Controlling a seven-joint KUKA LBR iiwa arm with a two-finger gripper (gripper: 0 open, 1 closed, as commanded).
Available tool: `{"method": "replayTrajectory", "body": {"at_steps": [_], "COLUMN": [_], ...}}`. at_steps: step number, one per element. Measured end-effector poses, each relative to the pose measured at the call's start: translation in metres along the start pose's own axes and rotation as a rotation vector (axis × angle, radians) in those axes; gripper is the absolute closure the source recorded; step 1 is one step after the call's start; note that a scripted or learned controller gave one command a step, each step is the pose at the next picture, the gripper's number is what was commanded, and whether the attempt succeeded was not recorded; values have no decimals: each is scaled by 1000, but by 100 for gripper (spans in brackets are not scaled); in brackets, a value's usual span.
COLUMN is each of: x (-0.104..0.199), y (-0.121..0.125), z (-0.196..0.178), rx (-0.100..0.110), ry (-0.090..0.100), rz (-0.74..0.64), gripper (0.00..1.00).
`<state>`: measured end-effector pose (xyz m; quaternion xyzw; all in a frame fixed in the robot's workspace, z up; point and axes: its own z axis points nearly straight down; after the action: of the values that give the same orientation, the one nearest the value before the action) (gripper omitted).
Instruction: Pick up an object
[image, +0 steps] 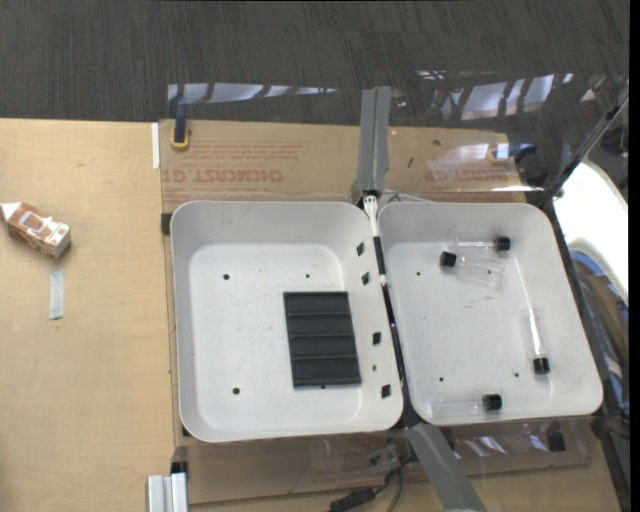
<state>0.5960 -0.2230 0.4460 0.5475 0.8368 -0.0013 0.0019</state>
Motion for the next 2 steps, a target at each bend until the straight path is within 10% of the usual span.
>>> {"method": "replayTrajectory", "body": {"at_steps": [1,2], "x": [-24,-24], "y": [59,59], "z": [6,5], "rx": [0,0], "ry": [3,3], "rz": [-109,-228], "gripper": [100,100]}}
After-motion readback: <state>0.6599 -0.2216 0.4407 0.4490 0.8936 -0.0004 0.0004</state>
